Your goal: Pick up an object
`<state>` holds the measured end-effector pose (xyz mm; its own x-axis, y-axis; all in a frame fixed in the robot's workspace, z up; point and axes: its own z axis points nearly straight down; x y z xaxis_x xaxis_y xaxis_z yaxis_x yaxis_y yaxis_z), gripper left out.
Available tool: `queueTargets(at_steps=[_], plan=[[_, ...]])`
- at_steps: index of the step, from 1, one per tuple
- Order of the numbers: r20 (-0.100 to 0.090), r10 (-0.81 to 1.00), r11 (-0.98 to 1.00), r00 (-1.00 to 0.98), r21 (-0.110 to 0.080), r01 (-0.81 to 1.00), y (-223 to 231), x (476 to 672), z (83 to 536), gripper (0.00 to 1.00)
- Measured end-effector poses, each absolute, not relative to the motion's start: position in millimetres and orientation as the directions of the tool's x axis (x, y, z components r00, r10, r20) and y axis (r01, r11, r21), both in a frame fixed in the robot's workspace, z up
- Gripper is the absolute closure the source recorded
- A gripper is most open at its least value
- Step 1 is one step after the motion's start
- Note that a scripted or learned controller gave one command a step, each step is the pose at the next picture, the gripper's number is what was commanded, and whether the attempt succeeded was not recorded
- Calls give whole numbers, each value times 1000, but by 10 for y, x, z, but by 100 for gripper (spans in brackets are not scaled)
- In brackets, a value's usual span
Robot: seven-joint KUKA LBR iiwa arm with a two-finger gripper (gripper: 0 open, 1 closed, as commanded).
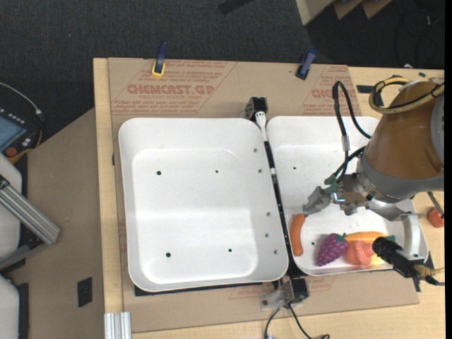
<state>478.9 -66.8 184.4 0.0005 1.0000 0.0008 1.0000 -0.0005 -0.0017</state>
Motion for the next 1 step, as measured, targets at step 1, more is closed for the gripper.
queueTargets(at_steps=[1], plan=[[1, 1000, 0, 0, -2, 1000, -668, 4789, 1844, 0]])
